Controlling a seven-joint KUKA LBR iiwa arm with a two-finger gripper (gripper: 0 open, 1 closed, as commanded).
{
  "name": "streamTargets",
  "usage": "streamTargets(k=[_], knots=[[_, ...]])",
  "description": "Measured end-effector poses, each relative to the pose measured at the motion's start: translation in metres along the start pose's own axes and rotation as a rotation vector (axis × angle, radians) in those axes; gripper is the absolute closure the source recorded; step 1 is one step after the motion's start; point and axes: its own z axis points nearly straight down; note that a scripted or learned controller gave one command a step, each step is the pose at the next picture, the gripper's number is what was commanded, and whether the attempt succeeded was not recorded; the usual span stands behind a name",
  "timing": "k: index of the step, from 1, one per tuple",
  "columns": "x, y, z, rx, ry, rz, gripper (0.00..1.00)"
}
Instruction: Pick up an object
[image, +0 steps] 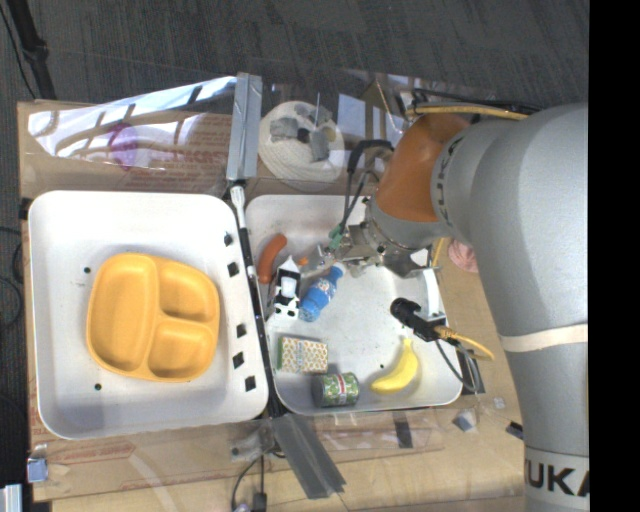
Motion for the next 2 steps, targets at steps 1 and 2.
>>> streamTargets(k=[1, 2], knots=[[0.001, 0.000, -0.010, 0.002, 0.000, -0.006, 1.00], [0.028, -0.012, -0.115, 0.001, 0.000, 0.225, 1.00]])
